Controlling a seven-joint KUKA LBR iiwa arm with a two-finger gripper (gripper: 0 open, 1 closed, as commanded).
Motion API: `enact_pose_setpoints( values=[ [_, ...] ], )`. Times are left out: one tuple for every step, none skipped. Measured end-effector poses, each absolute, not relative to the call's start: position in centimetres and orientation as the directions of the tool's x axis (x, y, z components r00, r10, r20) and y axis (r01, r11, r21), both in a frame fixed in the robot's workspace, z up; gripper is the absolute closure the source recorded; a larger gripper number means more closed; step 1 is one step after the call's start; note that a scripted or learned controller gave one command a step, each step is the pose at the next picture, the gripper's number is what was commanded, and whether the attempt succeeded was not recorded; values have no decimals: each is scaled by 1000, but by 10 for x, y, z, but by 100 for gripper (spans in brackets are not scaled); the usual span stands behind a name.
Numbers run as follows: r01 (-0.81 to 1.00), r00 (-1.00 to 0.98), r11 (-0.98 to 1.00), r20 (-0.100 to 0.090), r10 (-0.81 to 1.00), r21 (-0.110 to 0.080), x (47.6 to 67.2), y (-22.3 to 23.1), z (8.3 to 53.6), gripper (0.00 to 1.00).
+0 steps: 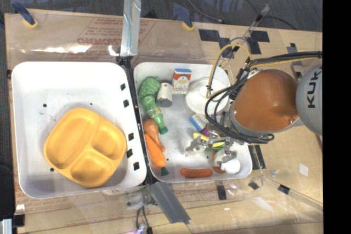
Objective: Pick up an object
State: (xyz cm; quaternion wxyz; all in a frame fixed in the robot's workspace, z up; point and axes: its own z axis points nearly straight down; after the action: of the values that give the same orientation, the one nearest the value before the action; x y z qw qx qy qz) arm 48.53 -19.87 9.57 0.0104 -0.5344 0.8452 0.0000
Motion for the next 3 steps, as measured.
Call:
enact_pose_setpoints(
  values=[
    [-965,-261,261,-2,-965,2,528,-207,92,0],
    [-966,-257,257,-3,-966,3,529,-206,102,100],
    [-939,343,-343,-3,-939,1,531,-205,121,100]
  ],
)
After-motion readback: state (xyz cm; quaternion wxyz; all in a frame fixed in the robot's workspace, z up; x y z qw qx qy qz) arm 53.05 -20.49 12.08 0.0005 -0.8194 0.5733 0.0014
